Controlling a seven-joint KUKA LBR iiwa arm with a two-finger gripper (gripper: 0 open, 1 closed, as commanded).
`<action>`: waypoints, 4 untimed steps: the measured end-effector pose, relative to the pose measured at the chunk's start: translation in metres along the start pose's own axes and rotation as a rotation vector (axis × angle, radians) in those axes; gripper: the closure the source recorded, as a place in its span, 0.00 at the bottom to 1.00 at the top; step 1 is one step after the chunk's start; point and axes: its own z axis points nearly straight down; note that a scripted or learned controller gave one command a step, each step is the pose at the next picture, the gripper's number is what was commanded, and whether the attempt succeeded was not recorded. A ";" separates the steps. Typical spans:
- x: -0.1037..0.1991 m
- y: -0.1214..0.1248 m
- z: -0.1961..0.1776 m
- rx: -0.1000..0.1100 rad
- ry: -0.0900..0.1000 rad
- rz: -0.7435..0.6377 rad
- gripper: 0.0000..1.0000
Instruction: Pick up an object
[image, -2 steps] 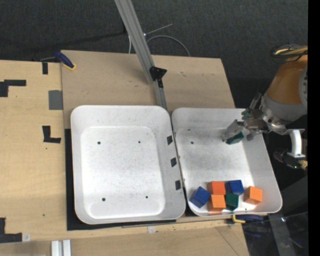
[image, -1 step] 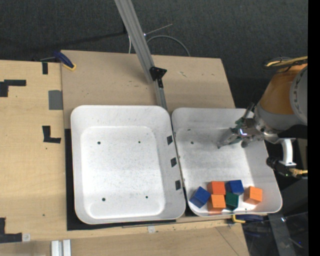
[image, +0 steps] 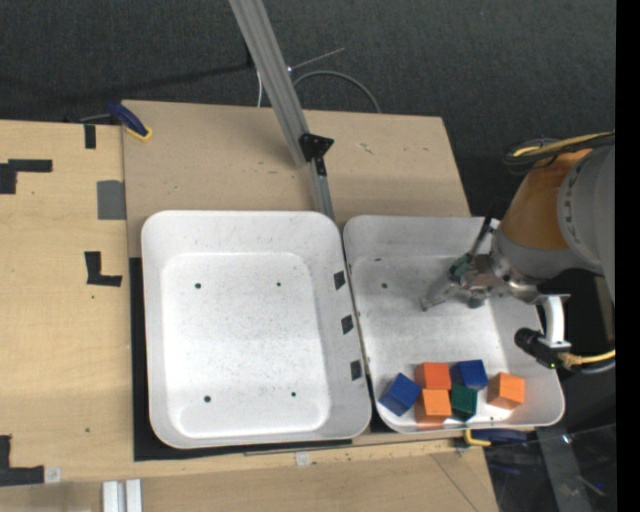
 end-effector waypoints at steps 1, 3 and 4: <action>0.000 0.001 -0.013 -0.003 0.000 -0.001 1.00; 0.009 -0.001 -0.125 -0.011 -0.002 0.000 1.00; 0.066 -0.002 -0.136 -0.006 0.002 -0.005 1.00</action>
